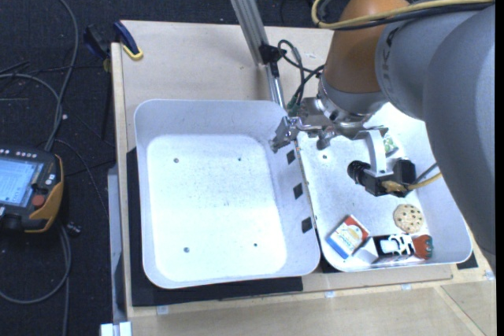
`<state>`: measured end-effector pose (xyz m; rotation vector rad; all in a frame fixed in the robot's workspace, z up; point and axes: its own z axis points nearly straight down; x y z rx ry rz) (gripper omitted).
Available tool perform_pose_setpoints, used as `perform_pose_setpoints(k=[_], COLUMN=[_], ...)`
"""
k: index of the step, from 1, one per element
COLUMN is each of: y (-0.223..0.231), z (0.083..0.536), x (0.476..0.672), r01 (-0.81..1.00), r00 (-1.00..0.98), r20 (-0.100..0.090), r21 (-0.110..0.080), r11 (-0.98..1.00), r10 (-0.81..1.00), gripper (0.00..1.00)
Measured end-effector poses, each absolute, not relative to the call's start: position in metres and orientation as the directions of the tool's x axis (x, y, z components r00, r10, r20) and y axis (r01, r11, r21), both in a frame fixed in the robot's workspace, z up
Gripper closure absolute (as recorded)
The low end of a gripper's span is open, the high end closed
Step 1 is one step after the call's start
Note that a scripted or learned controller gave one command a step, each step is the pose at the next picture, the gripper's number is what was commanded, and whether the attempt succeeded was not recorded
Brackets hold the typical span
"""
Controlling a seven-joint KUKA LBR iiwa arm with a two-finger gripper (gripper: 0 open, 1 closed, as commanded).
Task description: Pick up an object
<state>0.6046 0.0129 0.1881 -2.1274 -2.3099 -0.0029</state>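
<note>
My gripper [302,139] hangs over the upper left corner of the right bin [453,236], close to the wall it shares with the left bin. Its two metal fingertips [281,139] stand apart with nothing between them, so it is open. Along the right bin's front edge lie a small white, orange and blue box [347,237], a black-and-white item with a red end [402,246] and a round speckled cookie [407,216]. A green-and-white packet [388,144] lies to the right of the gripper, partly hidden by the wrist.
The left bin [157,122] sits beside the right one; black marks run down their shared wall [302,193]. A slanted metal rail [244,4] rises behind the bins. A teach pendant [24,189] lies off the bench at the left.
</note>
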Motion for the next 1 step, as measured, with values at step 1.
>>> perform_pose_setpoints(k=[1], y=[0.0079], z=[0.1984], x=[0.6045], r01=[0.997], r00=[-0.075], r20=[0.000], r21=[0.000], r11=[0.075], r10=[0.997], gripper=[1.00])
